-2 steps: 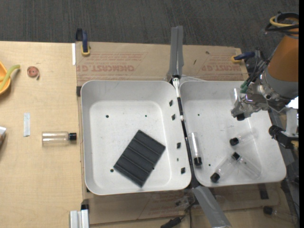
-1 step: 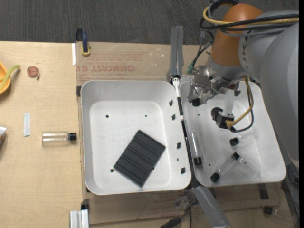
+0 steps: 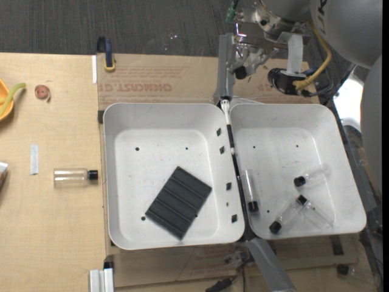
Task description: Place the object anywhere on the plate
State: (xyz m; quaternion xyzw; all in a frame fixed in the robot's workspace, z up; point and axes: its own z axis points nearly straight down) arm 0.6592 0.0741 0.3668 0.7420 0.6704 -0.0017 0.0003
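A dark grey ribbed plate [image 3: 178, 201] lies tilted on the floor of the left bin [image 3: 121, 120], toward its front. Three clear vials with black caps rest in the right bin [image 3: 328, 123]: one long vial [image 3: 250, 190] by the left wall, one [image 3: 309, 177] toward the right, and one [image 3: 285, 216] near the front. My gripper [image 3: 225, 93] hangs above the back edge where the two bins meet, well away from the plate and the vials. The wrist and its cables sit behind it.
On the wooden bench to the left lie a clear bottle [image 3: 74, 175], a small white strip [image 3: 34, 159], a pink disc [image 3: 41, 92] and an orange bowl [image 3: 5, 99]. A blue clamp [image 3: 104, 52] stands at the cardboard's back left corner.
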